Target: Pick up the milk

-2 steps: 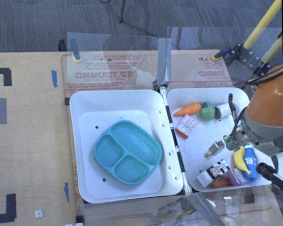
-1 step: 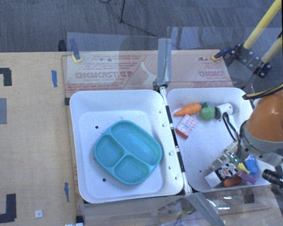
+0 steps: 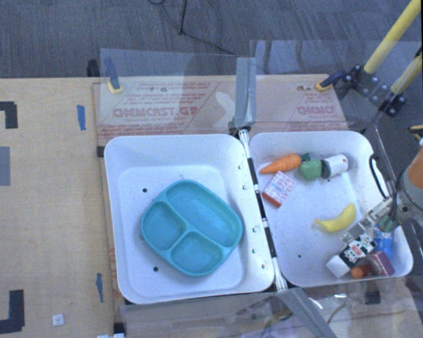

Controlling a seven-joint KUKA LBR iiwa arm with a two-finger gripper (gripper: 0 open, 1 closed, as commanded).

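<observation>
Arm (image 3: 416, 185) cut off at right edge; pincer (image 3: 371, 225) indistinct.

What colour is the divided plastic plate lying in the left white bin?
Teal blue all over, on the three-compartment plastic plate, seen in the camera view.

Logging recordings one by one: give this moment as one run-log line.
gripper: right bin's lower right corner | milk: lying there, below gripper | grasp: unconfirmed

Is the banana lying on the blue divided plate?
No. The banana lies on the floor of the right bin, while the blue divided plate sits in the left bin.
</observation>
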